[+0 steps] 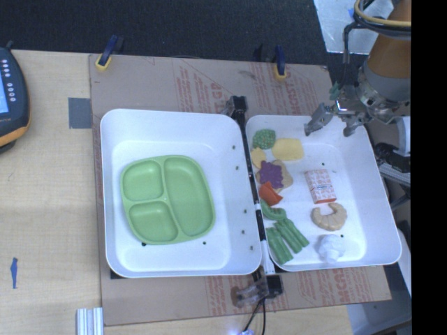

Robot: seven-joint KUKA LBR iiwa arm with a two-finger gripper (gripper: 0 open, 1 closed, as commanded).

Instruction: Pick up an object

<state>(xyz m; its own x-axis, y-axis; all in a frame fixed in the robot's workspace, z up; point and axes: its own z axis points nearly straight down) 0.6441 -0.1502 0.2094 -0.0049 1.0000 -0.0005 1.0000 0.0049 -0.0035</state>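
So the biggest thing here is the wooden counter (49, 208), with a brown cardboard sheet (174, 82) lying on it under both bins. Taking the right bin (374, 187) as the landmark: the left bin (112, 187) sits touching it along its left wall, and that one holds a green divided plate (167, 199). The grey arm (387, 47) with its orange band hangs over the right bin's far right corner, and the gripper (335, 123) hovers just above the far rim with its jaws spread apart and nothing between them. Inside the right bin, along its left wall, there's a bunch of green beans (286, 234) near the front, an orange-red piece (270, 194) just behind them, then a purple piece (272, 174), and a dark green broccoli-looking thing (264, 139) at the far end. A yellow chunk (288, 149) lies just right of the broccoli. Toward the bin's middle there's a small red-and-white packet (320, 185), a tan ring-shaped pastry (330, 217) just in front of it, and a white crumpled lump (331, 247) near the front wall. Two clamps, one yellow (106, 53) and one blue (279, 61), grip the cardboard's far edge.
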